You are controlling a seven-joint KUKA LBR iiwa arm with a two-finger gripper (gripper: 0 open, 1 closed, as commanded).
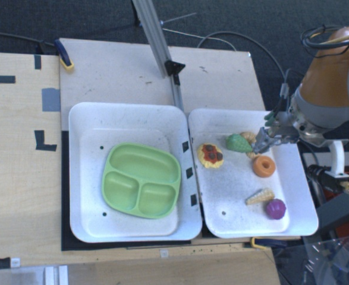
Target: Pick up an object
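The right bin [222, 221] holds several small toys: a yellow piece with a red centre [210, 155], a green leafy piece [239, 143], an orange ring [263, 167], a tan wedge [260, 196] and a purple ball [275, 209]. My gripper [261, 143] hangs low over the bin's upper right part, just right of the green piece and above the orange ring. A small tan object [248, 137] lies right by its tips. The fingers' state is hidden by the wrist.
The left bin [82, 218] holds a green three-compartment tray [141, 180]. A grey metal pole [153, 25] slants over the bench behind the bins. Cables run across the back. Bare white floor shows in the middle of the right bin.
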